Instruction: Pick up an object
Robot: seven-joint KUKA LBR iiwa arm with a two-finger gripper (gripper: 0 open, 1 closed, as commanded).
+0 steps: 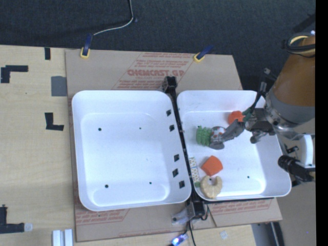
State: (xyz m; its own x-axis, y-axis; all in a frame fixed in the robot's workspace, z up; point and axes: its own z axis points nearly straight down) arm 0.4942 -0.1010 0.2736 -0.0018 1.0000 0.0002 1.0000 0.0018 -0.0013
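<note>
The gripper reaches low into the right bin beside the green toy, positioned for a grasp; finger state cannot be determined.

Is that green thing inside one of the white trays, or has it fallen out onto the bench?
Inside. The green thing lies on the floor of the right tray, near the divider between the two trays, with the gripper right beside it.

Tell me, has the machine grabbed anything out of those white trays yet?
Not yet, as far as the view shows. The claw is down in the right bin, right beside a green object; whether it grips it is unclear. Nothing has been lifted: an orange block, a cream ring-shaped piece and a small red-orange object lie in that bin. Gripping and raising one remains.
</note>
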